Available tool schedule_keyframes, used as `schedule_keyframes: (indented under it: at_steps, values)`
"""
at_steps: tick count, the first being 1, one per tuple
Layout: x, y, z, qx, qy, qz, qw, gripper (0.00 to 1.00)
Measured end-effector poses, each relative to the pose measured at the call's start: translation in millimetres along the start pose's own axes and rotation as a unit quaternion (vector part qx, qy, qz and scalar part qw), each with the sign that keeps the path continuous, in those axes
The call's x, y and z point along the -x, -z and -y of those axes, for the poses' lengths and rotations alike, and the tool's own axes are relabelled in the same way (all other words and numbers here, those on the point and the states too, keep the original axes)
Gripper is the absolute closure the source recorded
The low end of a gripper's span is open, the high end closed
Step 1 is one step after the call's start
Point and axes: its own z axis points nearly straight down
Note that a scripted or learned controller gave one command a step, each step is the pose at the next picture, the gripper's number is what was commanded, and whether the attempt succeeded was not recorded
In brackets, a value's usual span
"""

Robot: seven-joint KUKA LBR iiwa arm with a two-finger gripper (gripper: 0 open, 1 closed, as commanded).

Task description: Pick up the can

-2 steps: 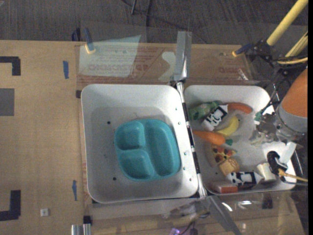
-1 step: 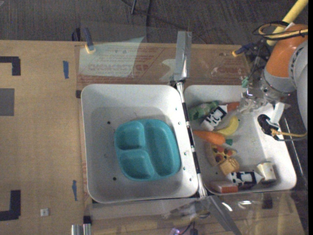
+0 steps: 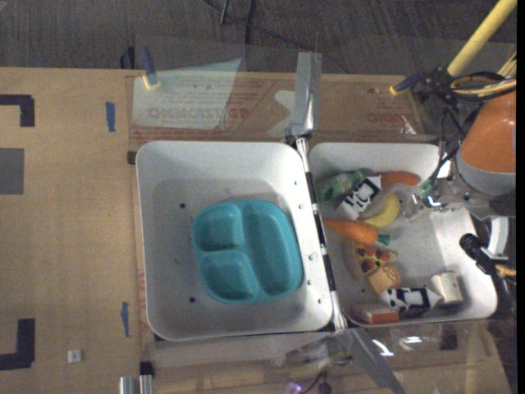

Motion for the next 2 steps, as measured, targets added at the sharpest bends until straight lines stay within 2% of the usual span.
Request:
schedule_keyframes:
  at_steps: [1, 2]
  values:
    - [9.1, 1.5, 91.4, -0.001, -0.006, 0.000, 1.0000, 0.00]
    - [9.9, 10.2, 90.6, 0.001, -0.007, 0.001, 1.0000, 1.00]
